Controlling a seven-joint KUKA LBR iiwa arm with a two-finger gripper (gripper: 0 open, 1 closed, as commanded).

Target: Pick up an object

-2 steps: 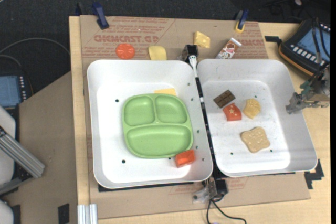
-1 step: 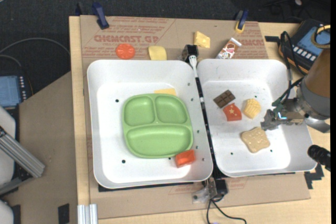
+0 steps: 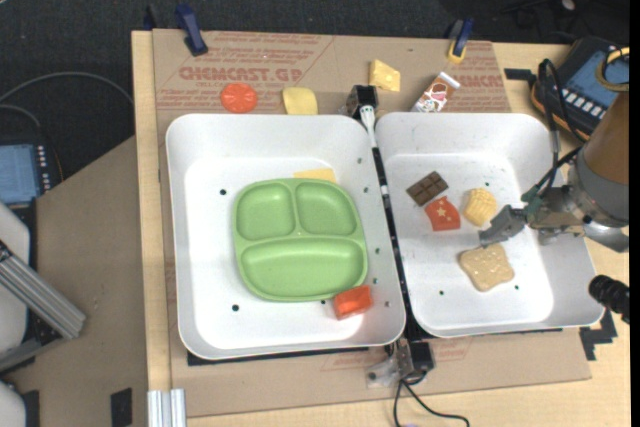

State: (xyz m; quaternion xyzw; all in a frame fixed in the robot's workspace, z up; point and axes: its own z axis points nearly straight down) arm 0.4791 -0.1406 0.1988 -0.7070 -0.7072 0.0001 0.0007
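Observation:
In the right bin [image 3: 520,305] lie a brown chocolate bar [image 3: 427,186], a red wedge [image 3: 442,214], a yellow corn piece [image 3: 480,207] and a tan cracker [image 3: 486,267]. My gripper [image 3: 503,226] reaches in from the right, low over the bin. Its tip sits just right of the corn and above the cracker. Nothing shows between its fingers.
The left bin [image 3: 190,215] holds a green divided plate [image 3: 299,239], a yellow slab [image 3: 315,176] behind it and an orange block [image 3: 351,301] at its front. On the board behind the bins lie an orange disc [image 3: 238,97], two yellow pieces [image 3: 299,101] and a red-and-white packet [image 3: 434,94].

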